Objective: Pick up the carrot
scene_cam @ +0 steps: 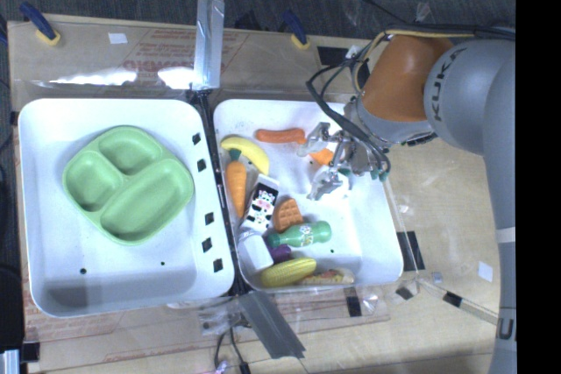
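Approach step, judged from the layout; no grasp yet. Gripper (pixel 321 162) located over the right bin (pixel 387 234), towards its right half, fingers spread and apparently released, closed on nothing identifiable. Small orange piece (pixel 323 157) noted between the spread fingers; cannot tell whether touched or what it is.

Carrot (pixel 237 188) found in the same bin, hard against the left wall, lying lengthwise with green top pointing to the far side. Well apart from the gripper. Banana (pixel 246 152) touching or just beside its top end; black-and-white card (pixel 261 204) just beside its right flank; red sausage (pixel 280 136) further off.

Next move, as judged: travel left across the bin, turn the wrist to set the fingers across the carrot's body, then descend. Little room on the wall side; risk of catching the wall, the banana or the card.

Surface: smooth white plastic, shallow, crowded along the near edge with a green bottle (pixel 302 234) and a yellow item (pixel 287 271). Left bin (pixel 44 276) holding a green divided plate (pixel 127 184). Bench (pixel 438 215) tan, with tape markers.
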`<state>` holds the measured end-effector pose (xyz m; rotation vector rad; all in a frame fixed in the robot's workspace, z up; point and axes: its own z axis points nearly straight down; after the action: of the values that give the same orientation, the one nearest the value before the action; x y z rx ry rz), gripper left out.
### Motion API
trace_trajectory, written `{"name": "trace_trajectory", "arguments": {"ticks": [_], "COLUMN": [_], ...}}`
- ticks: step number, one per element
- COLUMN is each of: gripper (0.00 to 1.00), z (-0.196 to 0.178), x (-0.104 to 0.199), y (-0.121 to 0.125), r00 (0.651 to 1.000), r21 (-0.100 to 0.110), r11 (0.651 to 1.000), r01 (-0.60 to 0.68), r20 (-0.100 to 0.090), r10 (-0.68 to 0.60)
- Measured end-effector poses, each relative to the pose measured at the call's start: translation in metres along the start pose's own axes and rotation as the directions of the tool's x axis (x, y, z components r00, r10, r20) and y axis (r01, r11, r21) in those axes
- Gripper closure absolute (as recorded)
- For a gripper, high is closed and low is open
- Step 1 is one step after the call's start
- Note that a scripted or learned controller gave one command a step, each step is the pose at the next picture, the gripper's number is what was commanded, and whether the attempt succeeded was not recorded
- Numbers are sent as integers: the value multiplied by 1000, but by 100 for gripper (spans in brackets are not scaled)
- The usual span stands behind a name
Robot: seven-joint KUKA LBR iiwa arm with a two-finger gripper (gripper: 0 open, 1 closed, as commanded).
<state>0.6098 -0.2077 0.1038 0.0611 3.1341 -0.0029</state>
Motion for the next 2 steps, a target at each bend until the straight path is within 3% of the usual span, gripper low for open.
{"name": "trace_trajectory", "arguments": {"ticks": [1, 2], "gripper": [100, 0], "z": [-11, -11], "x": [-2, -2], "y": [1, 2], "r00": [1000, 1000], "r21": [1, 1], "r11": [1000, 1000], "r01": [6, 7], "r20": [5, 5], "r10": [-6, -7]}}
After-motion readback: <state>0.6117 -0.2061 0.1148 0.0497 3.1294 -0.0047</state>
